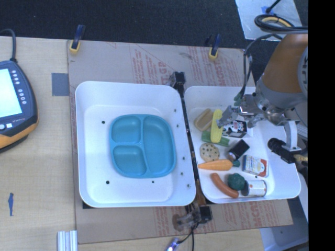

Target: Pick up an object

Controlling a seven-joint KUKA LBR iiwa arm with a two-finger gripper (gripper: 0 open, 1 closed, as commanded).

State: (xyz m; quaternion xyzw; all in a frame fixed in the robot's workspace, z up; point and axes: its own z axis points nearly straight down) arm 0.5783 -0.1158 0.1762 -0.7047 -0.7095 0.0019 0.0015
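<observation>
My gripper [230, 120] hangs low over the upper middle of the right bin [285, 184], at the end of the grey and orange arm [282, 72]. It sits right beside a yellow and green corn cob [215, 126] and above a small black block [238, 149]. Nearby lie a tan bread piece [203, 119], a round cookie [209, 151], an orange carrot [215, 165], a red sausage [224, 186], a dark green lump [236, 181], a can [256, 188] and a red and white box [255, 165]. I see nothing held.
The left bin [86, 140] holds a blue divided plate [142, 145]. A black clip [178, 79] joins the two bins at the top. A tablet-like pendant [13, 103] lies at the bench's far left.
</observation>
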